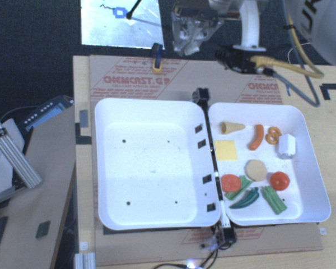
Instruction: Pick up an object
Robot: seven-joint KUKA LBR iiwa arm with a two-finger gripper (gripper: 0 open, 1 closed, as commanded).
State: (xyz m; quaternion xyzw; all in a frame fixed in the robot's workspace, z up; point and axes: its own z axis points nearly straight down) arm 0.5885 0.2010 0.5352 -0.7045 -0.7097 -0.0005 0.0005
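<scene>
You were looking down at a slant on a bench [84, 167] carrying two shallow white bins side by side, hinged or clipped together along a dark centre strip.

The left bin [109, 116] offered a broad open floor with raised rims on all four sides.

The right bin [311, 144] held everything you could pick. Near its far edge lay a small tan cone [232, 128], an orange-red sausage [256, 137] and an orange ring [273, 134], set close in a row. A white block [287, 145] sat against the right rim. A yellow square [225, 149] lay flat by the left rim, just beside the centre strip. A round tan disc [256, 170] sat in the middle. Toward the near edge, a red slice [231, 182], a red tomato [279, 180], a dark teal pepper [246, 199] and two green pieces [273, 200] crowded together, several touching. Free floor remained mainly in the near right corner and between the far row and the disc.

The gripper [186, 35] hung beyond the far edge of the bench, above the gap between the bins and well apart from every object. You could not tell from here whether its fingers were spread or closed; nothing showed between them. A blue-and-yellow clamp [157, 58] stood at the bench's far edge, and cables [291, 74] trailed across the far right corner.
</scene>
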